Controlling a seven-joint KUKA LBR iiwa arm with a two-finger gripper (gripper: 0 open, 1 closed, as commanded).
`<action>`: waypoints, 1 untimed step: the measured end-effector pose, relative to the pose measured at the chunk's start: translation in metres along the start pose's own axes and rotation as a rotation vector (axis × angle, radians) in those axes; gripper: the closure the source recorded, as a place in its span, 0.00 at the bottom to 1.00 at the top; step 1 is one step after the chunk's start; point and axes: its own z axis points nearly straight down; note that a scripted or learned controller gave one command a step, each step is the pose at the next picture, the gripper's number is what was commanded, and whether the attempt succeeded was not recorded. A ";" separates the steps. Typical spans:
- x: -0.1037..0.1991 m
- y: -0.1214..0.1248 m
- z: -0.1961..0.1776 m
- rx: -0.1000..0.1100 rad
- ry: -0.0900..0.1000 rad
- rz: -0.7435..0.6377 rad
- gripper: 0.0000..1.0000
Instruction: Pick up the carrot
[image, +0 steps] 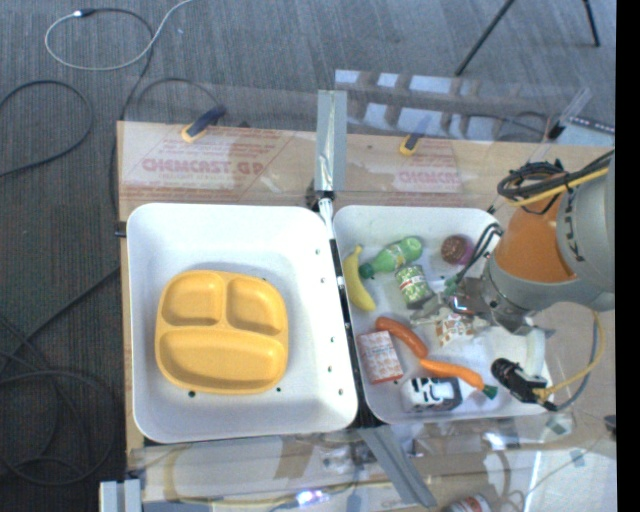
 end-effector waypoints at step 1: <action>-0.040 -0.036 -0.002 -0.010 0.005 -0.129 0.00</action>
